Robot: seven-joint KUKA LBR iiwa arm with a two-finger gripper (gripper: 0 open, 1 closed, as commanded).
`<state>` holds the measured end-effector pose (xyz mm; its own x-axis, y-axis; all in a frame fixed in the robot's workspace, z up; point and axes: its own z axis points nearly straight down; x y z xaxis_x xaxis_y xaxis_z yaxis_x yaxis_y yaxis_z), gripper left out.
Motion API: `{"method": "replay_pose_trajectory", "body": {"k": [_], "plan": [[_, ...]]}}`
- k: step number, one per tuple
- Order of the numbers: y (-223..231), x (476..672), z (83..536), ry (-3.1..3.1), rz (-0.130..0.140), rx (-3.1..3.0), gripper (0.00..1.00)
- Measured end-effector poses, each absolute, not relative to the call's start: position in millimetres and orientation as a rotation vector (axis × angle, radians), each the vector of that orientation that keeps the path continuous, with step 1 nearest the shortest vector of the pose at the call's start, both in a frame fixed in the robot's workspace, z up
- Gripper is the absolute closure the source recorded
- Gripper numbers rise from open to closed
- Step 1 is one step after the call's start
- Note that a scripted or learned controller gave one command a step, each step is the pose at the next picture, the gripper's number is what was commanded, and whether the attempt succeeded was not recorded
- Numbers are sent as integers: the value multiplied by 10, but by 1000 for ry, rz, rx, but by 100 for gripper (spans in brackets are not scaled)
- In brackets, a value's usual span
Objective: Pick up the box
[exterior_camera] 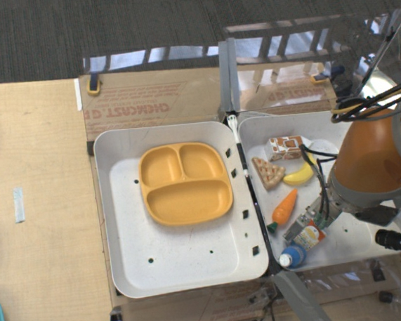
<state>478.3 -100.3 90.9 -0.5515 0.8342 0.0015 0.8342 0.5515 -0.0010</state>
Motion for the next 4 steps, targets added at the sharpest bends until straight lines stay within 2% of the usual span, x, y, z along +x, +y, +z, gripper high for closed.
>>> {"method": "replay_pose_trajectory", "body": {"k": [1, 2, 3, 4], "plan": [[-1019, 4784, 995, -2761, -1, -1495, 100], [-1020, 4783, 995, -2761, -1, -1494, 0], [-1561, 4770, 911, -2712, 0, -1585, 0], [-1571, 4770, 997, -2708, -1, -1591, 100]]}}
